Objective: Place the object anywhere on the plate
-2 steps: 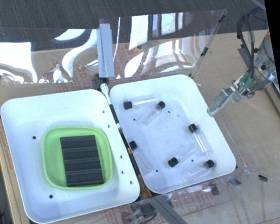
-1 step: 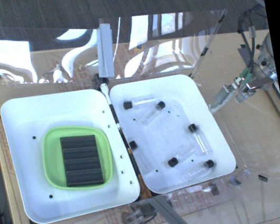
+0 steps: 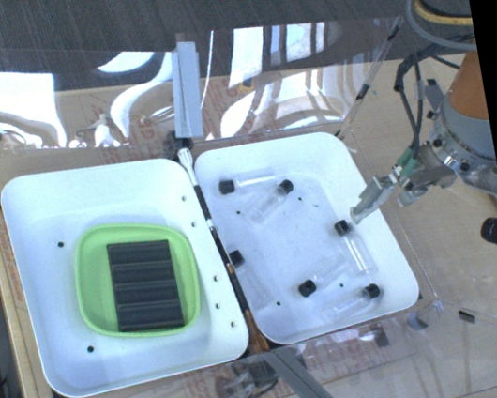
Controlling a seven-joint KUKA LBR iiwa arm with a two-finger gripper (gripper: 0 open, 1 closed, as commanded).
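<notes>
Plainly, the likeliest object, a clear vial [image 3: 353, 247] with a black cap, is lying flat in the right bin [image 3: 306, 147], near its right wall, with four similar vials [image 3: 271, 201] lying scattered around it, apart from one another. It is looking light, stiff and slick, probably glass or hard plastic, so it is likely to roll or squirt out of a squeeze. I would be taking hold across the middle of the tube, at right angles to its length, since the cap end is offering less to grip. The gripper [image 3: 361, 212] is hanging over that bin's right rim, just beside the vial's cap; whether it is apart or together I cannot tell. Across in the left bin [image 3: 35, 231], the green plate [image 3: 84, 270] is already carrying a dark ridged block [image 3: 145, 285].
</notes>
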